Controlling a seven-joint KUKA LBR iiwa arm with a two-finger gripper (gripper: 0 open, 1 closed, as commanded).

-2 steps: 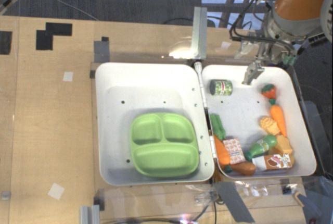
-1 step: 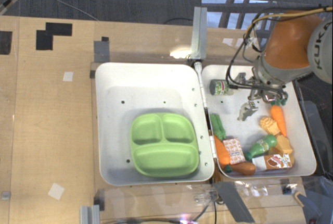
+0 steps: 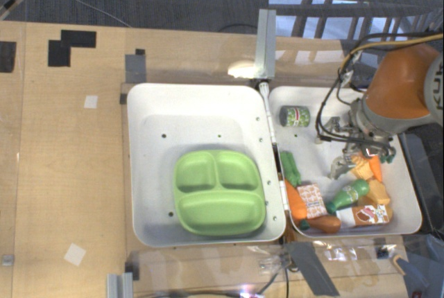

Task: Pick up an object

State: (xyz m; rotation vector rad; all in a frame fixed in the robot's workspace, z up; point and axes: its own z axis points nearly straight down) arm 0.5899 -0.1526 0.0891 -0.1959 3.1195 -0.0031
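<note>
Step in hand looks like the descent/approach for a grasp: gripper point(image 3: 345, 166) is low in the right bin point(image 3: 413, 220), at the top edge of the toy pile. Can't tell its state, it's small and blurred against the clutter. Nothing visibly gripped.

No target is named, so any item counts. Nearest candidates:
- orange-yellow piece point(image 3: 365, 168), just beside the gripper on its right, maybe touching
- green bottle point(image 3: 349, 195), just below the gripper, lying tilted
- yellow block point(image 3: 379, 191), right of the bottle
- packet point(image 3: 311, 199) and carrot point(image 3: 295, 201), further left, near the divider
- green can point(image 3: 295, 116), alone in the upper part of the bin, well apart from the gripper

The left bin point(image 3: 149, 106) holds a green tray point(image 3: 219, 191), far from the arm.

Next move, my judgement: settle on one item, centre over it, close, lift straight up. The pile is tightly packed, with items touching each other, so there's a risk of grabbing two or nudging without a hold. The can is the cleanest isolated pick but needs repositioning up and left.
</note>
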